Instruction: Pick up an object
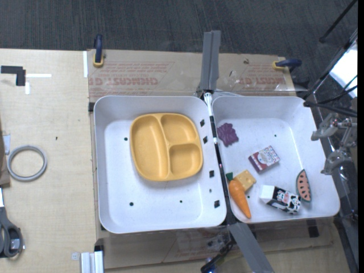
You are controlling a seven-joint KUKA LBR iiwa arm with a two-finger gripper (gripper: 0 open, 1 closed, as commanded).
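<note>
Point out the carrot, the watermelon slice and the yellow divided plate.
carrot [239,199]: camera view, middle of its orange body.
watermelon slice [303,185]: camera view, centre of the red flesh.
yellow divided plate [149,148]: camera view, floor of its large left compartment.

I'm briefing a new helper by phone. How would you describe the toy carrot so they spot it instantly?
Look in the right white bin, at its near-left corner beside the divider. The orange toy carrot lies there, green top touching a yellow cheese-like block. It is the only long, tapered orange item among the toys.
</note>
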